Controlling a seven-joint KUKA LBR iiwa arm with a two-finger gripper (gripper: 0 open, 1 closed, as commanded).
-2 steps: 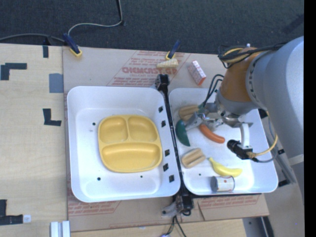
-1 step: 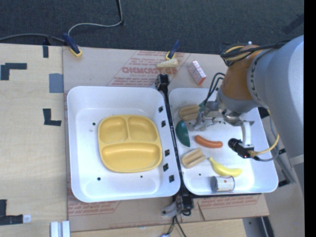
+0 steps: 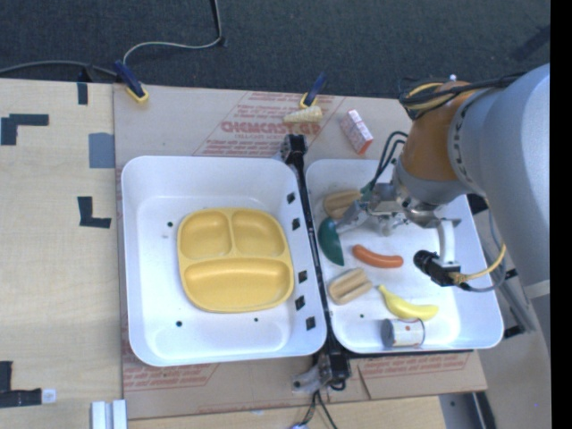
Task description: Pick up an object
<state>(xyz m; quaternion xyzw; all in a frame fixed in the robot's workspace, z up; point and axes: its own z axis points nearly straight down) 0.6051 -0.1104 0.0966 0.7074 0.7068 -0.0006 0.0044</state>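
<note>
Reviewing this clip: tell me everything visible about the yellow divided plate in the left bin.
The yellow divided plate is a rounded-square tray that looks like matte plastic, moulded into three compartments: two smaller ones on the far side and one wide one on the near side. All three hold nothing. It lies flat, right side up, roughly centred on the floor of the left bin, turned slightly off square to the walls. Only the bin floor touches it; the end effector is over the right bin.
</note>
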